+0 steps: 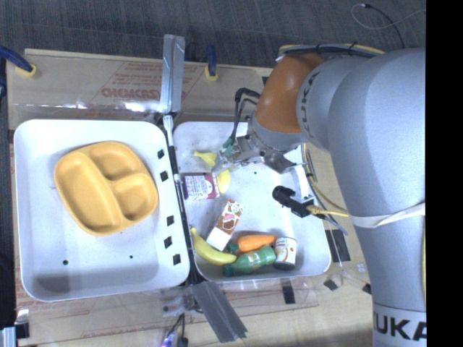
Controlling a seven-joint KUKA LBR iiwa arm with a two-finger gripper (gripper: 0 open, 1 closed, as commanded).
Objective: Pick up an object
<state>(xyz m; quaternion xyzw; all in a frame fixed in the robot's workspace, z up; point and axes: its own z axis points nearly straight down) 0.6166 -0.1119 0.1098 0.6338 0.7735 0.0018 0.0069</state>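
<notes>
My gripper [231,152] hangs low over the far left part of the right bin [318,259], under the grey arm with its orange band. Just left of it lies a small yellow piece [204,157], and another yellow piece [223,181] sits right below it; whether either is touched I cannot tell. A purple and white carton [200,186] lies against the bin's left wall. Toward the near side lie a brown and white carton [226,224], a banana [208,249], a carrot [255,242], a green bottle [249,261] and a small can [286,251].
The left bin [43,266] holds a yellow divided plate [105,186] in its far half. A raised divider with black clips [171,208] runs between the two bins. The arm's bulk covers the right bin's far right corner.
</notes>
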